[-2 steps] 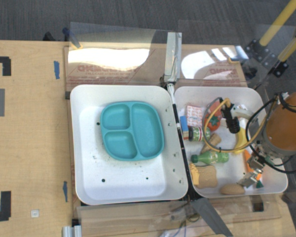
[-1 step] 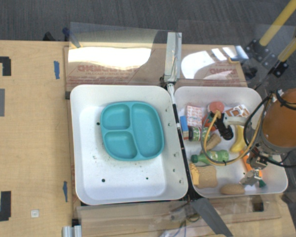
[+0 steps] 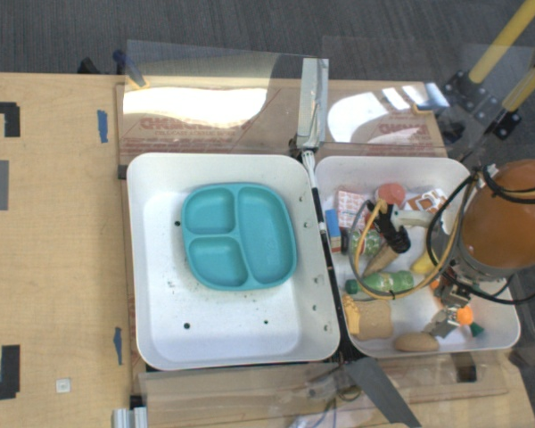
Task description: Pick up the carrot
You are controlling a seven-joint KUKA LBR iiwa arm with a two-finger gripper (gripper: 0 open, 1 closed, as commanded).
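Carrot (image 3: 465, 316) sits in the right bin (image 3: 508, 333), near its front right corner — small orange stub with a green tip just beside it at lower right, looks like moulded toy plastic. The gripper (image 3: 449, 308) is down over it, metal fingers touching or nearly touching the carrot's left side; can't tell whether they're released or clenched, and nothing shows the carrot actually between them, so I wouldn't call it a grasp. Arm (image 3: 504, 217) comes in from the right with the orange band hanging over the bin's right wall — my read is that's a steep, near-vertical approach, which suits a small piece lying flat near a wall. The clutter explains the tight spot: a tan rounded piece (image 3: 417, 342) lies just left of the carrot along the front wall, a green bottle-shaped item (image 3: 385, 283) on its side mid-bin, a yellow piece (image 3: 425, 263) close above the fingers, a red round item (image 3: 391, 193) toward the back. Left bin (image 3: 160, 328) holds a teal three-compartment plate (image 3: 239, 236) — smooth, glossy, rounded corners — well apart from the action. Both bins are shallow matte white plastic on a wood-grain bench (image 3: 45, 239). Risk, as I judge it: a short, slick carrot could slip out, or the fingers could snag the tan piece.
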